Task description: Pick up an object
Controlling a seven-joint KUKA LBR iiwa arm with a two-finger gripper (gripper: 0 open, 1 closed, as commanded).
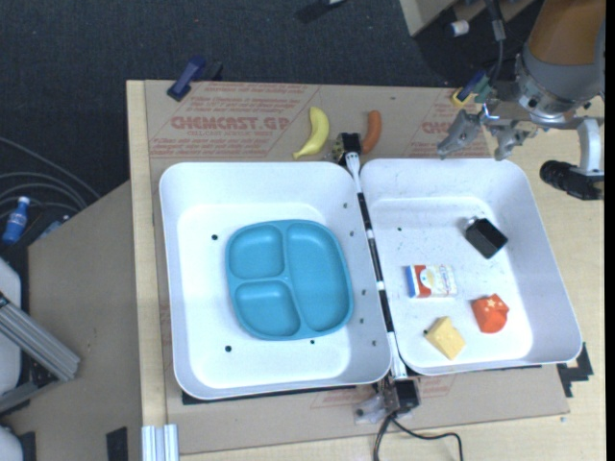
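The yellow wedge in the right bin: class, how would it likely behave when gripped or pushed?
The yellow wedge looks like toy cheese, so probably light and stiff. Its slanted faces might let it slip out of a pinch. It lies flat on the right bin floor, so a push would likely slide it, not roll it, perhaps toward the red object nearby.

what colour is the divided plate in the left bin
Light blue; the divided plate shows clearly in the camera view.

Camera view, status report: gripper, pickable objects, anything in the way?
Gripper open, holding nothing, above right bin's far rim. Black block, carton, red piece, yellow wedge lie apart in the bin. Nothing blocks them.
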